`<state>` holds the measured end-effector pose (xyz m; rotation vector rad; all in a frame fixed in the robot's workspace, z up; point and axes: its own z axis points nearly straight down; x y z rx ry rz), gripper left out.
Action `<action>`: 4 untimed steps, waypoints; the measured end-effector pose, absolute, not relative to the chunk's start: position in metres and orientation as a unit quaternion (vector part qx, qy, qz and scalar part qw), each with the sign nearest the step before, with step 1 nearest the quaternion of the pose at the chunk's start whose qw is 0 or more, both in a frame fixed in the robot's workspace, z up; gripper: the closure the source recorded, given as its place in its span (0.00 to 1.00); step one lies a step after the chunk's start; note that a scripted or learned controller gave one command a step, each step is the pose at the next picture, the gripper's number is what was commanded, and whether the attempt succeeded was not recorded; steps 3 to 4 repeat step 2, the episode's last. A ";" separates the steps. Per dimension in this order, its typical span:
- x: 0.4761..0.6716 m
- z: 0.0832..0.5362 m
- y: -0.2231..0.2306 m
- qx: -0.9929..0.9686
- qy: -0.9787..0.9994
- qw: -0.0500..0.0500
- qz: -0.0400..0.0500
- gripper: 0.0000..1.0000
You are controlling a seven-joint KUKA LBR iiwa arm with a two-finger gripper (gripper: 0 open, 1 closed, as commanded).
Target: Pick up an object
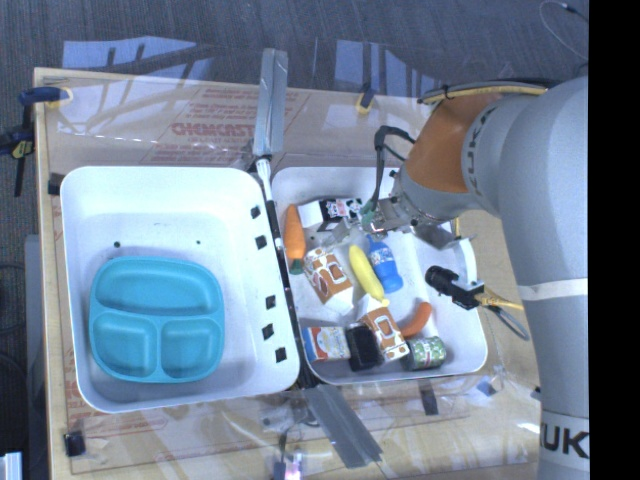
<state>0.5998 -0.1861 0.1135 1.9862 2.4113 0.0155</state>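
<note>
Pincer (372, 220) low in right bin (470, 268), crowded by blue bottle (384, 266), banana (365, 273).

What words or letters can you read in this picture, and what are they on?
"UK": on the grey arm, bottom right, cut off by the edge.
"CHEMCAST": red print, seen mirrored, on the clear sheet behind the bins.
Labels on the small cartons and the can in the right bin: too small to read.
</note>
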 end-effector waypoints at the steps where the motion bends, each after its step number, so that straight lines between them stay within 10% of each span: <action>1: 0.600 0.123 -0.185 0.633 0.774 0.008 0.004 1.00; 2: 0.657 0.258 -0.106 0.654 0.757 0.000 0.000 1.00; 4: 0.657 0.258 -0.106 0.654 0.757 0.000 0.000 1.00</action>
